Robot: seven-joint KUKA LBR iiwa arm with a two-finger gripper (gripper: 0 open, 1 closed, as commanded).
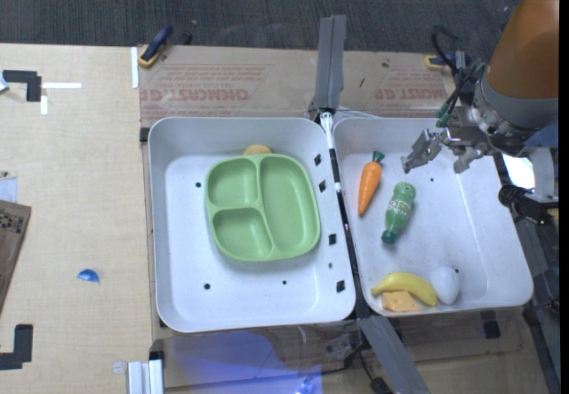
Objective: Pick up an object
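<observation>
- Fingers (418,158) of the gripper (440,152) stand spread apart with nothing between them, hanging over the far part of the right bin (498,250).
- Behind them the grey wrist leads up to the orange band of the arm (529,36), which comes in from the right.
- Nearest the fingers, to their left, lies a toy carrot (369,185): orange, tapering toward the near side, with a small green top pointing far.
- Just right of the carrot lies a green bottle (398,211) on its side, its cap end toward the near side.
- At the near wall of the right bin lie a yellow banana (405,285), a small orange piece (400,301) touching it, and a white rounded object (445,284) at the banana's right end.
- In the left bin (178,232) sits a green divided plate (263,206) with three compartments; a yellow thing (258,149) peeks out behind its far edge.
- Both bins rest on a tabletop (71,205) of pale wood, with brown cardboard (231,85) beyond them.
</observation>
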